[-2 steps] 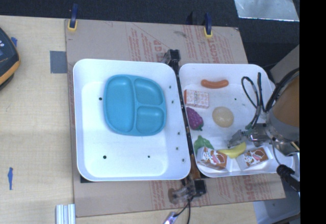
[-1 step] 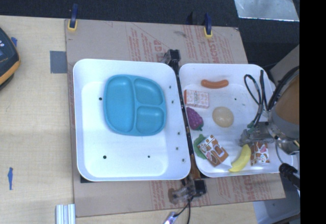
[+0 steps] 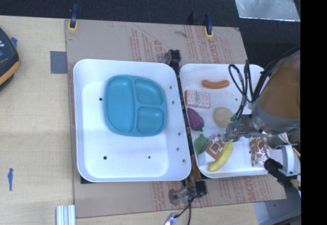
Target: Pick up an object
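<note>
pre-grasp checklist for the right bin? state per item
1. Gripper over the right bin: ok.
2. Target nearby: banana just below the gripper: ok.
3. Object between the fingers: cannot tell.
4. Clutter around the target: packet and green vegetable crowd the banana: not ok.
5. Other picks apart: sausage and round beige item lie separately: ok.
6. Blue plate in the left bin, clear of the arm: ok.

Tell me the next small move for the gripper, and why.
Probably a short descent onto the banana. The gripper hangs in the right bin just above the banana's upper end, with nothing visible between its fingers, so lowering there looks like the nearest chance of a pick.
</note>
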`<state>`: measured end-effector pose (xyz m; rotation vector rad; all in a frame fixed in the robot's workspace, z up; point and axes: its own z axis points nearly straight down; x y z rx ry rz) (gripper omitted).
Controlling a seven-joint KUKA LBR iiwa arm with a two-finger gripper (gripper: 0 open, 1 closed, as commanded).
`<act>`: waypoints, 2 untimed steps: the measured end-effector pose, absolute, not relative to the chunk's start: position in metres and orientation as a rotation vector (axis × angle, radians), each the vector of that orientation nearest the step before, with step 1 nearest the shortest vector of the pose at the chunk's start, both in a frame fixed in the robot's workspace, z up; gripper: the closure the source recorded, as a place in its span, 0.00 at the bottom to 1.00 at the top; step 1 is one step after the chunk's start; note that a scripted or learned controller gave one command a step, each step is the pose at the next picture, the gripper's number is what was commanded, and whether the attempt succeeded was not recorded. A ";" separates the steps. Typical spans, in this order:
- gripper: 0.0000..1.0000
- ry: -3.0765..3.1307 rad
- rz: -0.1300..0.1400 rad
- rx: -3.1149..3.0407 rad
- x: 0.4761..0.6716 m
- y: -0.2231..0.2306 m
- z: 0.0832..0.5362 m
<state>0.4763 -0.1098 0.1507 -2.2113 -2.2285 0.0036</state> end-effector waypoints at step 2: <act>1.00 -2.234 0.011 -2.204 0.476 -0.112 0.170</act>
